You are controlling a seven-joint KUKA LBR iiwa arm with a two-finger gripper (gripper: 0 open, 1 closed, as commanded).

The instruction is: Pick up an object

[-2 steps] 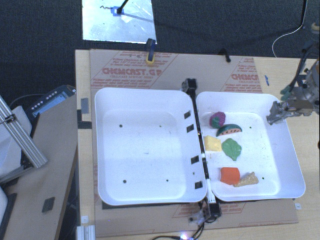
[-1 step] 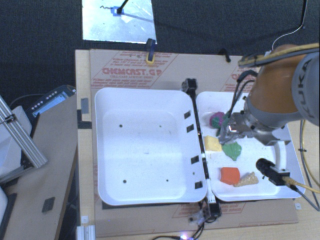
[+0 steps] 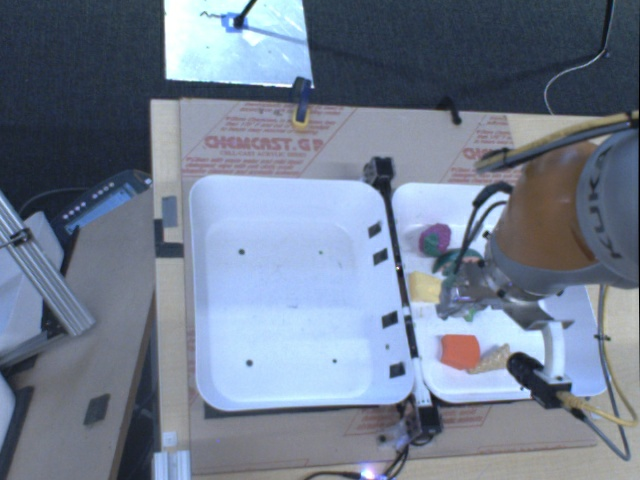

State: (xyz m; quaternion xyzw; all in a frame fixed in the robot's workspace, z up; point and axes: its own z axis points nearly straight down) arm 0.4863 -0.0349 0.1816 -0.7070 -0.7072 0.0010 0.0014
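The gripper [image 3: 458, 303] is hanging low over the right bin [image 3: 432, 380], just beside a yellow block [image 3: 424, 287]; whether it is wide or narrow I cannot tell. An orange block [image 3: 460, 351] and a tan piece [image 3: 492, 357] are lying touching near the front, a purple ball [image 3: 435, 237] farther back. The objects are crowding together, so the gripper is risking a nudge rather than a clean grasp.

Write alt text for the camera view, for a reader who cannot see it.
A grey and orange robot arm reaches from the right over the right bin, its gripper low among a purple object, a yellow piece and an orange block. The left bin sits beside it.
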